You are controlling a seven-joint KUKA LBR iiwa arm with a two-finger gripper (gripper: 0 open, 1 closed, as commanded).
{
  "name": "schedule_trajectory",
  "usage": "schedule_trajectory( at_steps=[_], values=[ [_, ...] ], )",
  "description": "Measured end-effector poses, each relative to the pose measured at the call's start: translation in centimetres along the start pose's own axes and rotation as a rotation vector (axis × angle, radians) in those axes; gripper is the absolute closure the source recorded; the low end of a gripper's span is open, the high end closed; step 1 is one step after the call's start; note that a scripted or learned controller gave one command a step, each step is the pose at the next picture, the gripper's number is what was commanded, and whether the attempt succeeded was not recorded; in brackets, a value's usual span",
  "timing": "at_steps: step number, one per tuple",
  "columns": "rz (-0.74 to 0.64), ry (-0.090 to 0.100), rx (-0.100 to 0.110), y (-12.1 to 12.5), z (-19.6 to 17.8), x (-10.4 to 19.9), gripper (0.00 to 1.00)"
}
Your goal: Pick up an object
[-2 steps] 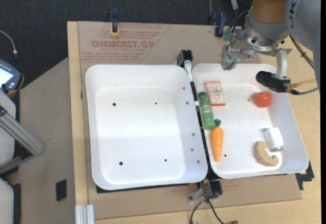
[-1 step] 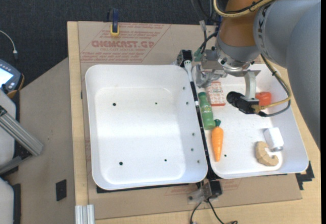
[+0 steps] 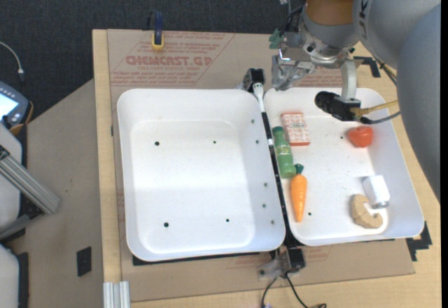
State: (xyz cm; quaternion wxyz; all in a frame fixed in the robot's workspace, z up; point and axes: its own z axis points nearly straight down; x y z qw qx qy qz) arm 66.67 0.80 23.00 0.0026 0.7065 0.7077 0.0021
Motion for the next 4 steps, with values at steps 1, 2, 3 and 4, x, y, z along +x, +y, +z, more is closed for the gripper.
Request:
schedule_trajectory(
  at_steps=[1,2,3,4],
  values=[
    [-0.003,0.002,0.014,-2.1,4.9,5.9,1.0],
    [0.0,0.001,0.003,0.1,2.4,7.7,1.0],
    [-0.001,0.002,-0.003,0.2,-6.3,9.1,1.0],
    [-0.001,-0.001,0.005,0.1,-6.6,9.1,1.0]
  ],
)
